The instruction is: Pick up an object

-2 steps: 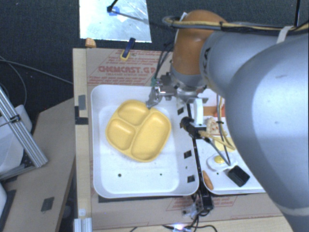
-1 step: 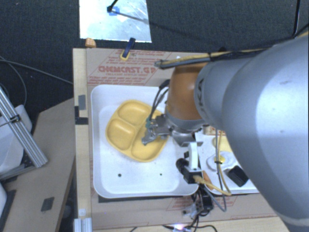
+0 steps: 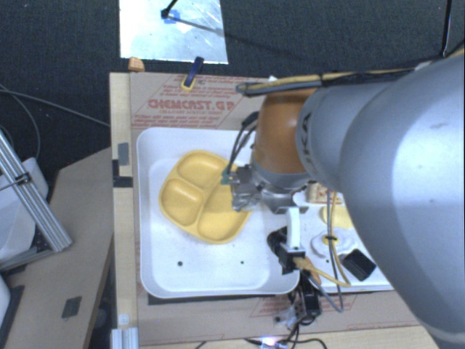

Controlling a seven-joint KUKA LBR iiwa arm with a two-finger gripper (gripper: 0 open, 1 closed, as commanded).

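A yellow plate point(image 3: 197, 195) with three compartments lies tilted in the upper middle of the left white bin point(image 3: 147, 224). My gripper point(image 3: 239, 193) is down at the plate's right rim, over the edge of its right compartment and touching or nearly touching it. The grey arm with its orange band comes in from the right and hides the gripper's top and most of the right bin. Nothing can be seen lifted off the bin floor.
The right bin point(image 3: 374, 287) peeks out under the arm, with a black block point(image 3: 357, 265) and a white round piece point(image 3: 320, 244) in it. A brown cardboard sheet point(image 3: 182, 104) lies behind the bins, and a shiny square panel point(image 3: 173, 19) lies further back.
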